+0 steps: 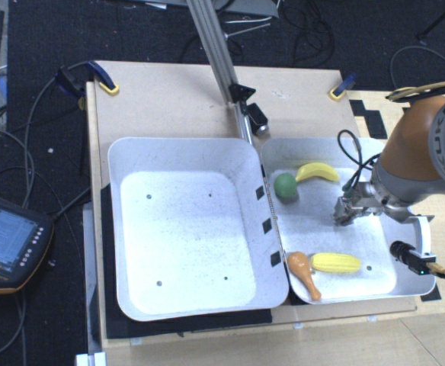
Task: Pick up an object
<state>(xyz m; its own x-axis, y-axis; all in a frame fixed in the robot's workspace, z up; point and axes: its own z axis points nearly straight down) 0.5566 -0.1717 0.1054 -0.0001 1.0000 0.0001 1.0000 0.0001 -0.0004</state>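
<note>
In the right bin (405, 284) lie 4 small toy foods: a banana (317, 172), a green ball (286, 187), a corn cob (334, 263) and a carrot-like piece (303, 271). The gripper (347, 211) hovers over the bin floor near the banana; its opening I cannot tell. The corn cob looks light, stiff and slippery, so its middle seems the best place to grasp.

- Arm (428, 155): rounded grey housing with a broad orange band above the wrist.
- Black cable (352, 152) looping beside the wrist.
- Gripper (348, 210): small, grey metal, with dark parts at the end.
</note>
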